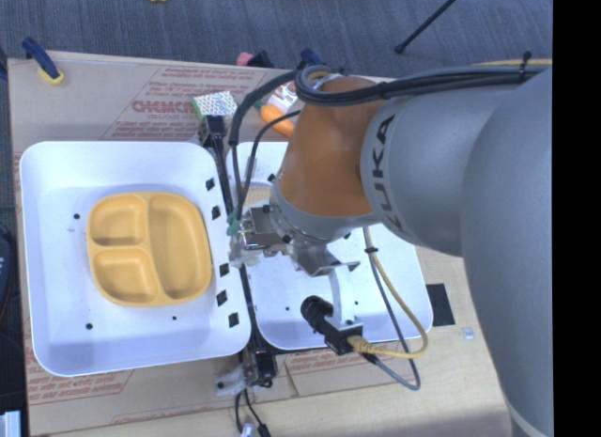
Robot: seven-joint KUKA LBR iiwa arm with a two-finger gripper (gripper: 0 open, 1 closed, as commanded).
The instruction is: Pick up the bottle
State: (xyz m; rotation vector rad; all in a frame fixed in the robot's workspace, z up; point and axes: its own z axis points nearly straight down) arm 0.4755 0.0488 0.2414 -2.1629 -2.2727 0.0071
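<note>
Bottle hidden from sight, arm [376,172] reaching from right, bent down over right bin [282,332], tool grip state unclear.

The grey arm [470,172] reaches in from the right, orange band above its downturned wrist [291,238]

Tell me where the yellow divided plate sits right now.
The yellow divided plate lies in the left bin, roughly centred, with the arm over the right bin beside it.

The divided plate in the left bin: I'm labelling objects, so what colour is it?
Yellow. The divided plate shows plainly in the camera view, lying in the left bin.
</note>
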